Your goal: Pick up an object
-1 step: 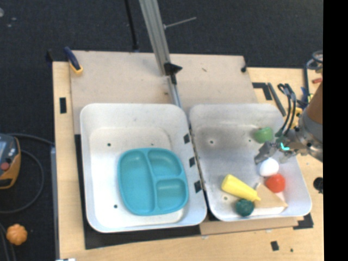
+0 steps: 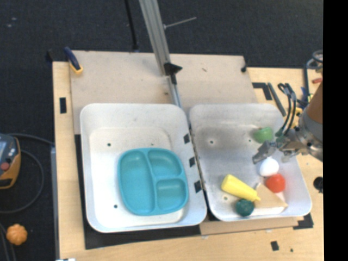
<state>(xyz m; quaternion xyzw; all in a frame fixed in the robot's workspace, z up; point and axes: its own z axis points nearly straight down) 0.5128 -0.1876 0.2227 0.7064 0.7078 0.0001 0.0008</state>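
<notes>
Grey metal gripper (image 2: 267, 152), whether open or closed I cannot tell, hangs over the right bin (image 2: 228, 118) beside a white ball (image 2: 268, 167), green ball (image 2: 265, 134), red ball (image 2: 275, 183), and yellow wedge (image 2: 238, 187).

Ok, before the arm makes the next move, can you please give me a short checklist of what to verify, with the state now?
1. Gripper is over the right bin: ok.
2. An object lies close under it, the white ball: ok.
3. Something held between the jaws: cannot tell.
4. Neighbours leave room: not ok, the red ball and green object are close.
5. Yellow object and dark green ball lie apart from the gripper: ok.
</notes>
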